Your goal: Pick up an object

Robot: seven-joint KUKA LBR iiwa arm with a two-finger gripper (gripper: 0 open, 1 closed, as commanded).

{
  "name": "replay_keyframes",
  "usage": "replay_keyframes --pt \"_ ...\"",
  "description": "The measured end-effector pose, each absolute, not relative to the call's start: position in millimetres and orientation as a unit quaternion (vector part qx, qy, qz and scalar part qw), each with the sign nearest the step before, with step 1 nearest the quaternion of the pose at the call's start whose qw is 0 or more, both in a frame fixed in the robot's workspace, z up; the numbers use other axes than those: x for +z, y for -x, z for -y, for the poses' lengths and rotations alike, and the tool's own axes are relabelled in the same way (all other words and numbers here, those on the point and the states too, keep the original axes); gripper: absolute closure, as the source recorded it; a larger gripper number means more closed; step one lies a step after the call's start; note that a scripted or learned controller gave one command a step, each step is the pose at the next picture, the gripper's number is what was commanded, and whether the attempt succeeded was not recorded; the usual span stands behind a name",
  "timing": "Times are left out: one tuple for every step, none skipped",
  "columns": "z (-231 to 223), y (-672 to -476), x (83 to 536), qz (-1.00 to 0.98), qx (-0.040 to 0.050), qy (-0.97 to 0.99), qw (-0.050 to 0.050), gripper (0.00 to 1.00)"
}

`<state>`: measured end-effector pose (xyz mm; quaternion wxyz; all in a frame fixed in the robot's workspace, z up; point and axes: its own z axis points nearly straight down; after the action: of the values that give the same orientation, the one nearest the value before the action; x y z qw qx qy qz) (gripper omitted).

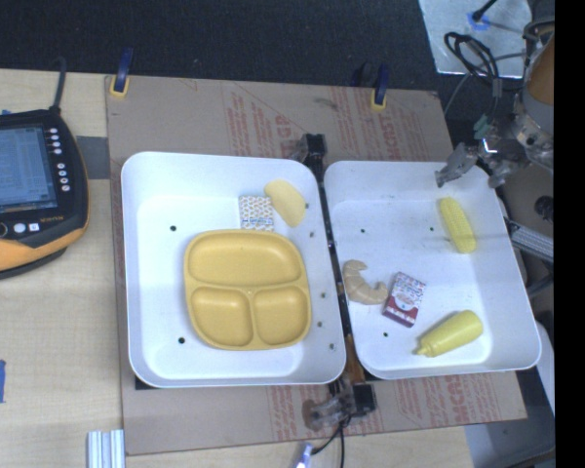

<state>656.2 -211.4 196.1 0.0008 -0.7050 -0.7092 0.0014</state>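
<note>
Nearest target is the yellow plastic corn cob [457, 224], lying in the right white bin [526, 310] near its far right side. It looks light, rigid and a bit slick and should be gripped across its middle. The gripper [473, 162] hangs above the bin's far edge, just beyond the cob, touching nothing, holding nothing; jaw opening cannot be judged.

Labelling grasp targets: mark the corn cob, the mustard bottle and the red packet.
Yellow corn cob [456, 224], camera view, mid-length.
Yellow plastic mustard bottle [452, 332], camera view, body.
Small red-and-white packet [405, 298], camera view, top face.
</note>
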Motion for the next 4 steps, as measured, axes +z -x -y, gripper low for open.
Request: replay_keyframes --pt "211 -656.2 192 0.709 0.0014 0.705 0.002 0.00" --pt "211 -656.2 167 0.710 0.0018 0.705 0.001 0.00" --pt "211 -656.1 137 0.710 0.0022 0.704 0.002 0.00" --pt "212 -636.2 150 0.709 0.0020 0.705 0.001 0.00"
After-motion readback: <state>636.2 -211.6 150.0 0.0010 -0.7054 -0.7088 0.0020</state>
